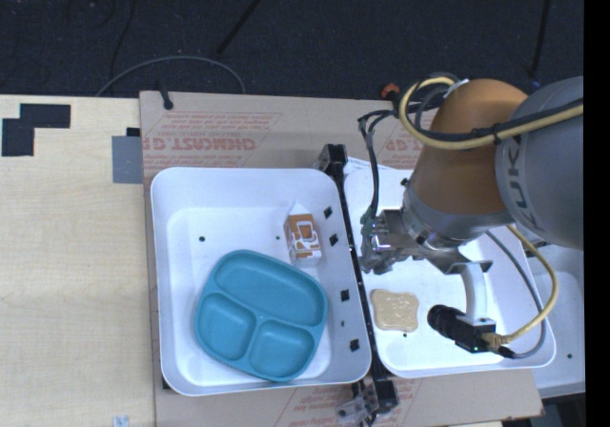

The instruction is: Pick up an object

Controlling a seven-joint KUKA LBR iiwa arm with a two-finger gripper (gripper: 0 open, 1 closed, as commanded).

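A tan, toast-like flat piece (394,311) lies on the floor of the right bin (534,349), near its left wall. My gripper (379,252) hangs just above and behind it, low over the bin, under the orange band of the arm (467,158). In the left bin (176,225) lie a blue divided plate (259,315) and a small orange-and-white box (303,237), the box standing just behind the plate's far right corner. The arm hides much of the right bin.
A black divider with clips (348,263) runs between the two bins. Cables and a black connector (459,328) hang from the arm over the right bin's front. Cardboard (238,130) lies under the bins, with a wooden benchtop (67,273) to the left.
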